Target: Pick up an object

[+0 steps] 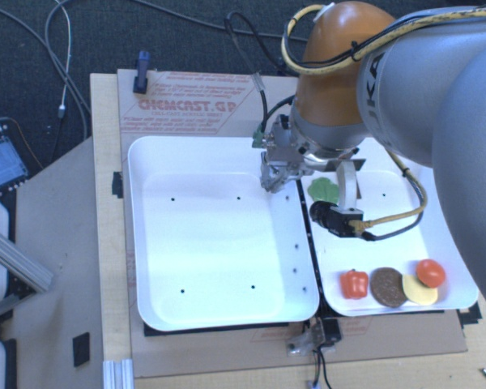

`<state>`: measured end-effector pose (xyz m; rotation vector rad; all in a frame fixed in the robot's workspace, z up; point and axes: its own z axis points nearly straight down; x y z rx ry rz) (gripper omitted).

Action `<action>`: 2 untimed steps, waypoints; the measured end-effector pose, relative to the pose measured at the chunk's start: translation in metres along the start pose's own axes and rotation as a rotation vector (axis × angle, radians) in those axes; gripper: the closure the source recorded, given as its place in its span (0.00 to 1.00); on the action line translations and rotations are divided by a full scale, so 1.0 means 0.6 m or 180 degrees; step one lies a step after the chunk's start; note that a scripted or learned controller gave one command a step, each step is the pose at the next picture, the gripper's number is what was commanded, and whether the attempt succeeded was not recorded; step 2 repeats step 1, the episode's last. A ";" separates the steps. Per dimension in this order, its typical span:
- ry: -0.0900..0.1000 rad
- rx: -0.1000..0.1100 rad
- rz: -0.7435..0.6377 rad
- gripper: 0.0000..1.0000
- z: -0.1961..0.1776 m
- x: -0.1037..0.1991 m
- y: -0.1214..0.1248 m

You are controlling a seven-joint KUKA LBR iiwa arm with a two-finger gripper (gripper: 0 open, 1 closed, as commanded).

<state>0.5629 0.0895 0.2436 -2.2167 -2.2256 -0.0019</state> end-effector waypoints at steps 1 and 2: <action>-0.0003 0.0001 0.0011 0.00 0.000 -0.004 0.000; -0.0003 0.0001 0.0011 0.00 0.000 -0.004 0.000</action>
